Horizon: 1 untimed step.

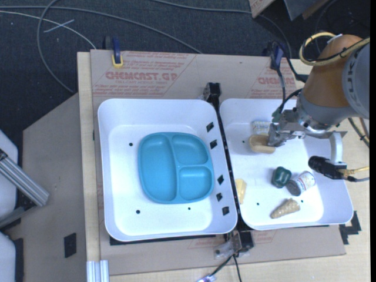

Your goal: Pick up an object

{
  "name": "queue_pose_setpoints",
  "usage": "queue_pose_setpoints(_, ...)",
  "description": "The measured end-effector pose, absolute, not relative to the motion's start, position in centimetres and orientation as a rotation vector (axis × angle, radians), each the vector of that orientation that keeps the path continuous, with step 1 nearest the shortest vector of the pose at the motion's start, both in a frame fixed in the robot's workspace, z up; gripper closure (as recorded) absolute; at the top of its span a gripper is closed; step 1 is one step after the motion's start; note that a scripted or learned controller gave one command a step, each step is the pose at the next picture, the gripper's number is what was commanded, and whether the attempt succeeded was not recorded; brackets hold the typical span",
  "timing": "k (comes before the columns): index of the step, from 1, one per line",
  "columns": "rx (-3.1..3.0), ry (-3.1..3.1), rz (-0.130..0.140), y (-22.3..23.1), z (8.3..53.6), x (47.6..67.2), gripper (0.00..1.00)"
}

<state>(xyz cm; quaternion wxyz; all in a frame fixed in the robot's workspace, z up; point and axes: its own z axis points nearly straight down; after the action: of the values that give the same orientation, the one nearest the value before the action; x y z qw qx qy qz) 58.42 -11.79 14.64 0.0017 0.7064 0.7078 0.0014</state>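
Over the upper left part of the right bin (335, 207), the gripper (274, 138) hangs from the grey arm (332, 84), whose orange band shows above the wrist; how far the pincer stands open cannot be told from this angle, and nothing is seen between its tips. Just beside and below it lies a pale tan object (262, 145), close enough that contact cannot be ruled out. Lower in the same bin rest a dark green object (281, 176), a small can-like item (299, 183) touching or nearly touching it, and a cone-shaped beige piece (285, 208) near the front wall. A yellowish wedge (240, 190) sits against the bin's left wall. Across the divider, the left bin (117, 157) holds a blue compartment plate (175, 167), lying flat near its centre. Both bins rest on a cardboard sheet (147, 69) clamped at its far edge.
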Motion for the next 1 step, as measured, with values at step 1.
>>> queue_pose_setpoints(1, 2.217, 2.222, 0.004, -10.84, 19.53, 58.29, 1.0)
